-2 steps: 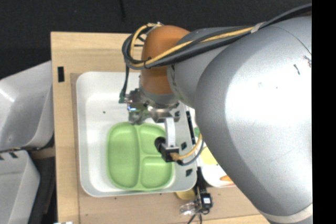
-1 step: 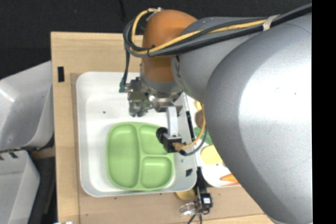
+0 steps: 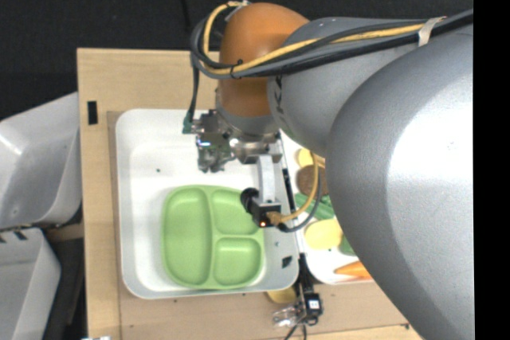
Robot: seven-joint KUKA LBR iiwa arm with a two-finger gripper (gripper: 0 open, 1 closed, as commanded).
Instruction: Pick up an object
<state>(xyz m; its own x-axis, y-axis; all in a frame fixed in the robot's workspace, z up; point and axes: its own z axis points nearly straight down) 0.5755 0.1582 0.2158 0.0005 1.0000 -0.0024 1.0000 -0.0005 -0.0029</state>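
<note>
A light green divided plate (image 3: 211, 235) lies flat in the near part of the left white bin (image 3: 139, 171). My gripper (image 3: 212, 155) hangs over the bin's bare floor just beyond the plate's far edge, under the orange band of the wrist. Nothing shows in its grasp. The big grey arm covers most of the right bin, where a yellow object (image 3: 323, 235), an orange piece (image 3: 351, 271) and a bit of green (image 3: 321, 207) peek out.
The wooden bench top (image 3: 96, 195) frames the bins on the left and front. A small metal clip-like item (image 3: 299, 313) lies at the bench's front edge. Cables run along the arm above the bins.
</note>
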